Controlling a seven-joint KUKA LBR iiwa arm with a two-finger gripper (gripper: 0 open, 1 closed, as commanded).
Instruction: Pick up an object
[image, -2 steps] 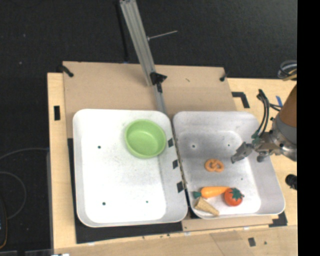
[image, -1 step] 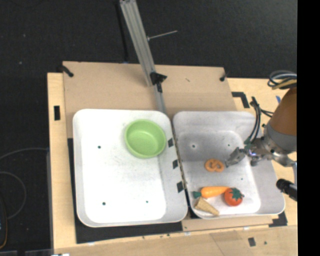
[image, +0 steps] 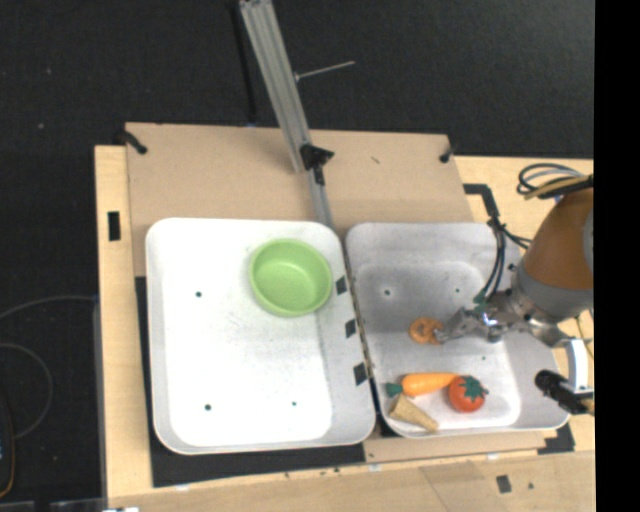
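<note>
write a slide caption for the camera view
Hand reaching a small orange toy in the right bin; green bowl in the left.

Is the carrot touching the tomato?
Touching, it seems. In the camera view the carrot lies with its right end against the tomato in the right bin, and no white shows between them.
</note>
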